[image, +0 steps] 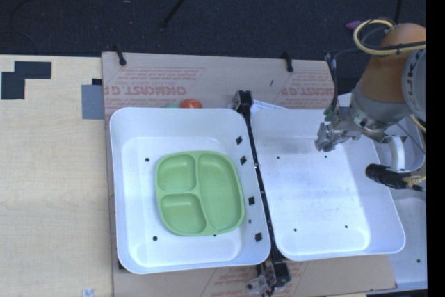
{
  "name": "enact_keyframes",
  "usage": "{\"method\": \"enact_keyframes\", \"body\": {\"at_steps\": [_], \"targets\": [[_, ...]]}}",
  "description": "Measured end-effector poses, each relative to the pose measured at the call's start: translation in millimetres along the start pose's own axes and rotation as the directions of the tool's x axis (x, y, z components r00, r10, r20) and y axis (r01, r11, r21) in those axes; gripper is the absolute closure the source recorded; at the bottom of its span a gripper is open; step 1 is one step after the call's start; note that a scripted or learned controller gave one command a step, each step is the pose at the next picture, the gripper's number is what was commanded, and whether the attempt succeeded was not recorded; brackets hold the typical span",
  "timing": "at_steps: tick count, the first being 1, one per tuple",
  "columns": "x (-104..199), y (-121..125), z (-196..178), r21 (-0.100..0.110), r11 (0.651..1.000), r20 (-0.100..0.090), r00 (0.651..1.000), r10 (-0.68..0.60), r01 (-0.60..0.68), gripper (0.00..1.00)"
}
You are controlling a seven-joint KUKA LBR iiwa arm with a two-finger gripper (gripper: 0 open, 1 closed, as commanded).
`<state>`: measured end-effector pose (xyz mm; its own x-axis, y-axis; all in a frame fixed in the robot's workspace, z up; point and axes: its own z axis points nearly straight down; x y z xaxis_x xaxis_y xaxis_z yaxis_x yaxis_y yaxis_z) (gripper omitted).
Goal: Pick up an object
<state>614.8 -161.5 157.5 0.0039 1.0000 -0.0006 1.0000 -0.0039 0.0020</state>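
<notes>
One green tray (pixel 199 193) in left bin (pixel 132 149).

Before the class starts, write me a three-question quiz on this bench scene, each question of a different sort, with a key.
1. True or false: the green divided plate lies in the left bin.
2. How many compartments does the plate have?
3. The gripper is over: A) the left bin, B) the right bin, C) the cardboard sheet.

Key: 1 true; 2 three; 3 B.
</notes>
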Motion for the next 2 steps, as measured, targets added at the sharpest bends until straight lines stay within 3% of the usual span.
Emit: {"method": "enact_keyframes", "body": {"at_steps": [2], "targets": [[4, 8, -102, -0.003, 1.000, 0.000, 1.000, -0.006, 0.006, 1.00]]}}
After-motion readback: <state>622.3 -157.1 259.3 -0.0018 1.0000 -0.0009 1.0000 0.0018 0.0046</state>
